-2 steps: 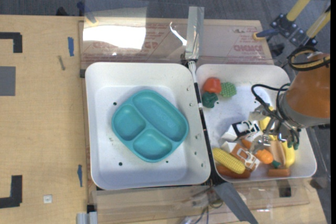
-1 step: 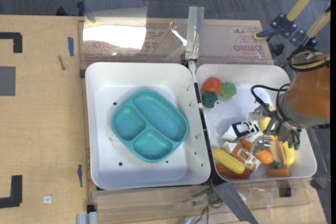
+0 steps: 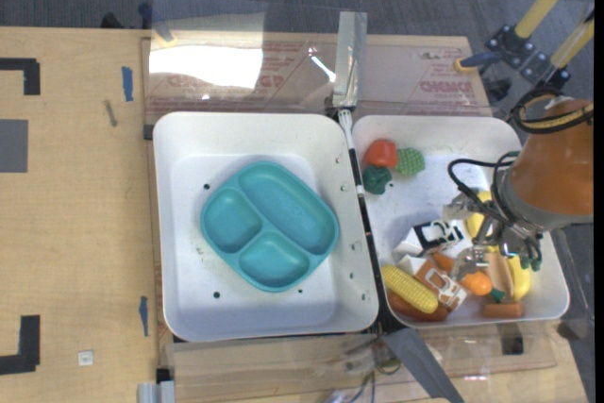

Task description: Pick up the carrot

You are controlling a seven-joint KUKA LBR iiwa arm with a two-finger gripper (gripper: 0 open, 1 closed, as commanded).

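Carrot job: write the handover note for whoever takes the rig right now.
Gripper: low in the right bin, down among the toy pile at its near right corner. Whether it has closed on anything cannot be told from the camera view.
Carrot: apparently the orange piece lying at the right bin's near edge, just below the gripper; the clutter makes this uncertain.
Nearby: corn cob at the near left of that bin, a tomato at its far left.
Left bin holds a teal divided plate.
Done: arm is over the pile.
Left: confirm the grasp and lift the carrot.
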